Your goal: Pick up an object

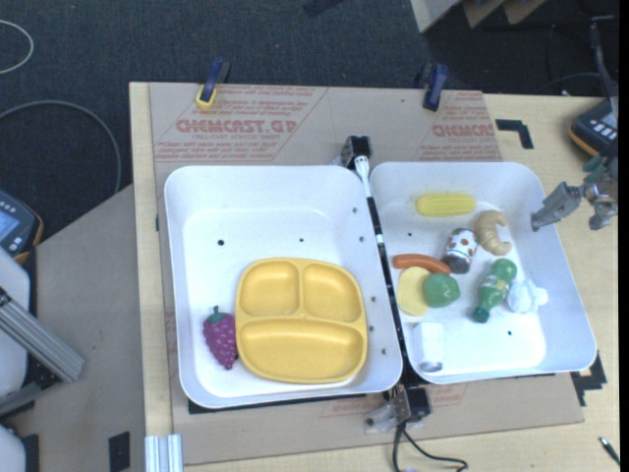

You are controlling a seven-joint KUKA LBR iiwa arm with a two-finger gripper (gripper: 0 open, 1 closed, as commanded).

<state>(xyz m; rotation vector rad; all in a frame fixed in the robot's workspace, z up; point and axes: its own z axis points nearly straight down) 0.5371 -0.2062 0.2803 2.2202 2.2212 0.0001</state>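
Landmark: right bin (550, 352), the white bin nearer the arm.
Gripper (575, 205): at the right bin's far right rim, above the edge and outside the cluster of objects; the two fingers are spread apart with nothing between them.
Corn cob (445, 205): yellow, lying in the far part of the right bin.
Croissant (490, 230): tan, just beside the corn cob, toward the gripper side.
Small can (460, 250): touching the croissant, mid-bin.
Hot dog (421, 263): near the bin's left wall.
Green pepper (441, 290): resting on a yellow disc (412, 293).
Green bottle (494, 285): tilted, beside a white object (527, 297).
Left bin (197, 214): adjoining the right bin; holds a yellow divided plate (300, 321) and purple grapes (221, 337).
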